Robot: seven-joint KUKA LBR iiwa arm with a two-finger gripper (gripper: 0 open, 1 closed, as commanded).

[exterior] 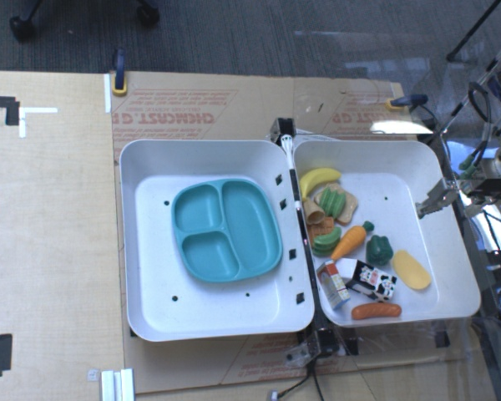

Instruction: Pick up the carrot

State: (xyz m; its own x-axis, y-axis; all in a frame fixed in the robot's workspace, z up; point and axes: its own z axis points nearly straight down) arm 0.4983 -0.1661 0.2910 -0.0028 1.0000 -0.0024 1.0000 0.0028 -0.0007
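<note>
view: single fixed camera | position: above the worktop [50, 249] | facing: down at a slant | range: moderate, both white bins [209, 153] inside frame, floor along top

The orange carrot [350, 242] lies slantwise in the right bin, green top up-right.

left bin [142, 249]: tray [226, 230] | right bin [451, 291]: carrot [349, 242] beside pepper [378, 248]

Silvery metal fingers [432, 200], dark cabling.
</note>
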